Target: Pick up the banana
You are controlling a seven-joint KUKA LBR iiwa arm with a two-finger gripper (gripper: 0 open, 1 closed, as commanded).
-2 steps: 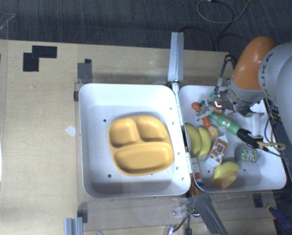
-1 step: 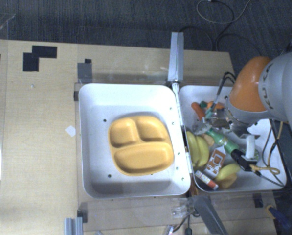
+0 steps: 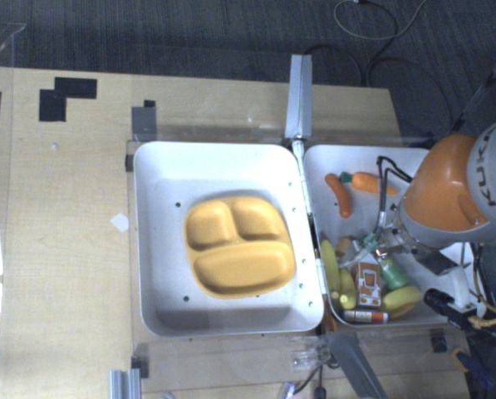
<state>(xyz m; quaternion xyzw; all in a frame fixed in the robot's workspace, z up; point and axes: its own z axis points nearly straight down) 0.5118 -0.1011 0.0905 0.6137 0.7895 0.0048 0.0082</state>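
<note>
The banana is a long yellow-green fruit lying along the left wall of the right bin, among a pile of small items. My gripper hangs below the arm's orange band, low over the middle of that pile. It is a little to the right of the banana, with a gap between them. The clutter underneath hides the gripper's tip.
Beside the banana lie a small printed box, a green bottle, a yellow-green fruit and a red marker. A red sausage and a carrot lie at the back. The left bin holds a yellow divided plate.
</note>
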